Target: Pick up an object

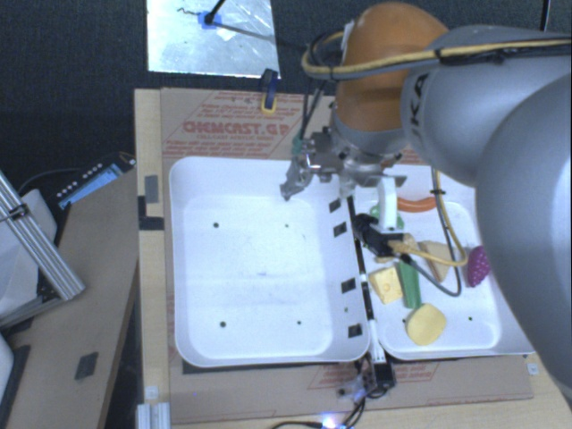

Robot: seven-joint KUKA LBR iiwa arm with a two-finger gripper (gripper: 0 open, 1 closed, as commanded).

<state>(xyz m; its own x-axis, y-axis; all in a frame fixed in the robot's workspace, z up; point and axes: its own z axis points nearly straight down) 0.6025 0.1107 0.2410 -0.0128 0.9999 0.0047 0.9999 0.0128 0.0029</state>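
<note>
My gripper hangs over the far right corner of the left white bin, close to the divider between the bins, with nothing visibly in it. The right bin holds several small items. Among them are a yellow block, a green stick, a round yellow fruit, a purple piece, an orange carrot shape, a beige wedge and a white and green piece. My arm's grey body covers the right bin's far right side.
Both bins rest on a cardboard sheet. A yellow clamp stands at its far edge, with a shiny foil sheet behind. An aluminium frame and a black device lie left of the bench.
</note>
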